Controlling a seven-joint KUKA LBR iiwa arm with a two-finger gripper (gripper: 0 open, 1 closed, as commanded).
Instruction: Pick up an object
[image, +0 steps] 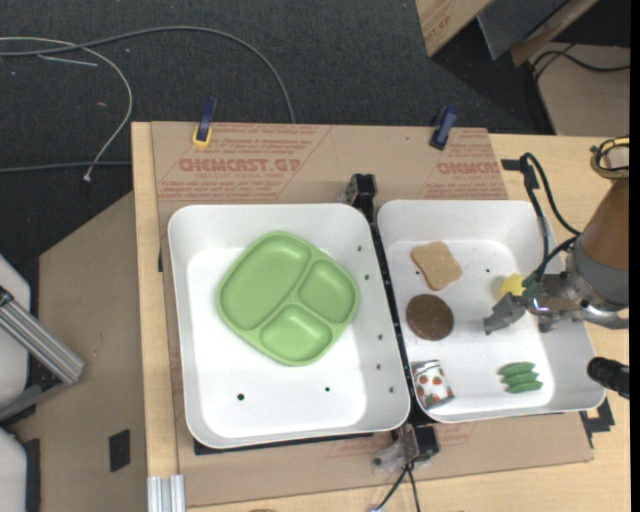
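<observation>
"CHEMCAST GP" print (240, 164) behind white bins (190, 300)

Arm (612, 250) cut by right edge — hand (502, 318) fingers unclear

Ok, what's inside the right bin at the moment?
The right bin holds a tan bread slice, brown disc, small can and green pods. The gripper covers the bin floor beneath it.
</observation>
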